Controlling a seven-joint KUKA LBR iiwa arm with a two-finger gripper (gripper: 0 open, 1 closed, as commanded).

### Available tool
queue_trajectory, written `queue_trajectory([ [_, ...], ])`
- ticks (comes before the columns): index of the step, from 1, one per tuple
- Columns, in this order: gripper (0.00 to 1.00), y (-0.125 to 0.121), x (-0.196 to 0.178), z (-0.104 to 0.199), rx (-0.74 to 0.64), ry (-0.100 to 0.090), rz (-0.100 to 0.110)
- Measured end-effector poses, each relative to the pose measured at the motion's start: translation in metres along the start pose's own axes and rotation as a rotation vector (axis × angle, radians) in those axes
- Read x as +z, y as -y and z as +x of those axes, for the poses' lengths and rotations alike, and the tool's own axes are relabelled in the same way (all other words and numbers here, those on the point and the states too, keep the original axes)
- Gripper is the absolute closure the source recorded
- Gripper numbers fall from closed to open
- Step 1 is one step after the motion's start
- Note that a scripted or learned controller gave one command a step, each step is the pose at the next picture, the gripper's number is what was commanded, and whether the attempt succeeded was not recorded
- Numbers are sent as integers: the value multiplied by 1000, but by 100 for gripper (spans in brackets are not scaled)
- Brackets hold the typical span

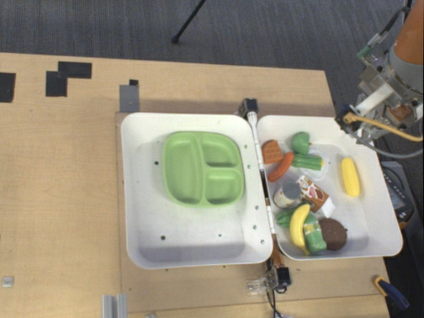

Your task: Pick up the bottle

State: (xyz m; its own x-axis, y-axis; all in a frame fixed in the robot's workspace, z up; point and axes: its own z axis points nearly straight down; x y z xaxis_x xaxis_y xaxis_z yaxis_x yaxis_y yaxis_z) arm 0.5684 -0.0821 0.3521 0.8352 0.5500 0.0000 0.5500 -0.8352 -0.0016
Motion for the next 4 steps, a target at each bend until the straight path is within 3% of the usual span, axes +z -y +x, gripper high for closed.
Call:
queue_trajectory([
  [1, 100, -70, -18, -36, 300, -1, -2],
  [2, 100, -53, 47, 2, 365, 0, 0],
  [3, 100, -98, 10, 4, 134, -1, -3],
  [4, 100, -48, 49, 33, 353, -1, 0],
])
